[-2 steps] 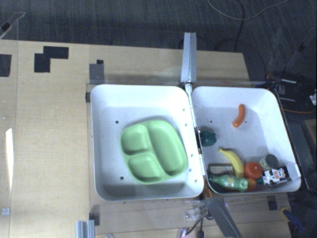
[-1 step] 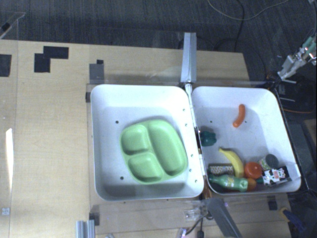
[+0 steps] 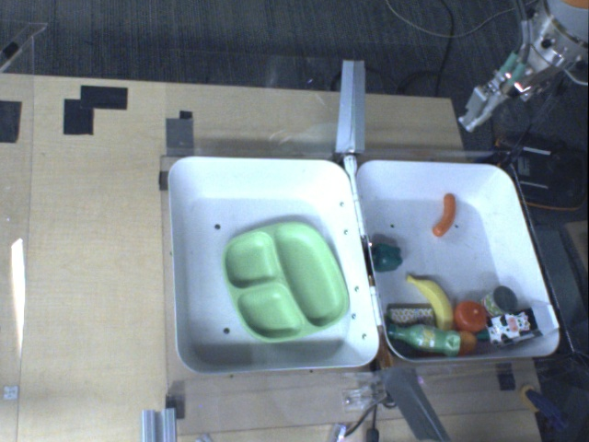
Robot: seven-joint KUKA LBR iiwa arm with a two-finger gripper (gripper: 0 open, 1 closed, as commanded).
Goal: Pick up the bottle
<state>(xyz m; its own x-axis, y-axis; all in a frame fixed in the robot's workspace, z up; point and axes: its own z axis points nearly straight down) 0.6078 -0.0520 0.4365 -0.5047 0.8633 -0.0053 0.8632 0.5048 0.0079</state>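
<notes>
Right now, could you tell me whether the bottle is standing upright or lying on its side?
Lying on its side. The green bottle stretches lengthwise along the right bin's front wall.

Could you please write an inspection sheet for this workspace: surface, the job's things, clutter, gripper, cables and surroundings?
Surface: wooden bench bearing two white bins, left bin and right bin, side by side.
Job's things: green bottle lying on its side at the right bin's near edge, untouched.
Clutter: green divided tray in the left bin; in the right bin an orange sausage-shaped item, a dark green object, a banana, a red object and a small black-and-white item, crowded close to the bottle.
Gripper: gripper at upper right, beyond the bins, far from the bottle; finger state unclear.
Cables: black cable looped on the floor behind the bench.
Surroundings: dark floor; black markings on the bench.
</notes>
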